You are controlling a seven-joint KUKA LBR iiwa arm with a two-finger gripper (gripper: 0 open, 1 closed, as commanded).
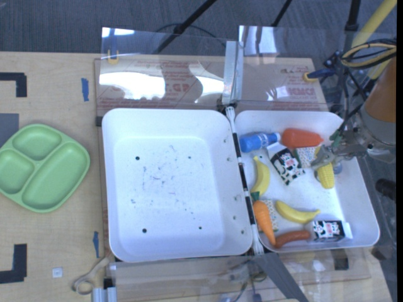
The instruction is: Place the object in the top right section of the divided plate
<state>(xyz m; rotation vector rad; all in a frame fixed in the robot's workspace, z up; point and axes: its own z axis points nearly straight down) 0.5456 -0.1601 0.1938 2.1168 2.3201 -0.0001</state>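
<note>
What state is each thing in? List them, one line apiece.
gripper: low in the right bin, over the corn cob
corn cob: lying on the bin floor
blue bottle: on its side
two bananas: lying flat
carrot: lying flat
green divided plate: upright on the bench
left bin: sitting flat

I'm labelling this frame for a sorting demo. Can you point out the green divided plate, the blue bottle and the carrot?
green divided plate (55, 172), camera view, floor of its large section.
blue bottle (257, 141), camera view, middle of its body.
carrot (263, 221), camera view, middle of its orange body.
</note>
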